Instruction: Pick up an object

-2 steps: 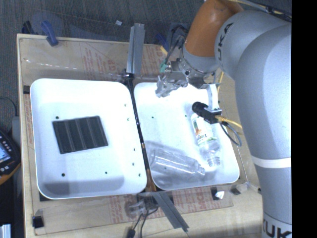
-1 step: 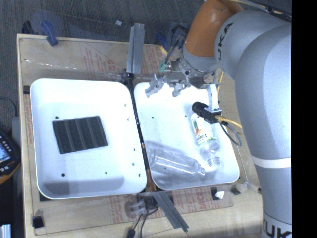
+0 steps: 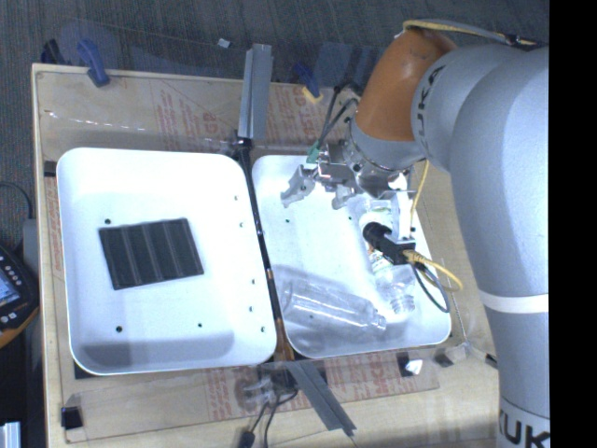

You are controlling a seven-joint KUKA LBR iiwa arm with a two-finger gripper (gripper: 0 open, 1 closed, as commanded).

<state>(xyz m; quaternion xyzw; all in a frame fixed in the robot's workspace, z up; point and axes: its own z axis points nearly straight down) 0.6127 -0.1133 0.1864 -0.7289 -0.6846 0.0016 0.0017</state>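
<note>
Two clear plastic bottles: one bottle (image 3: 328, 306) lies flat at the right bin's (image 3: 298, 250) front, a smaller bottle (image 3: 392, 283) beside it. Gripper (image 3: 317, 180) above; finger state cannot be told

Gripper (image 3: 300, 187) over far end of right bin (image 3: 308, 343); clear plastic bottle (image 3: 328, 306) lying near front rim. Dark ribbed block (image 3: 150, 252) in left bin (image 3: 149, 171).
</note>
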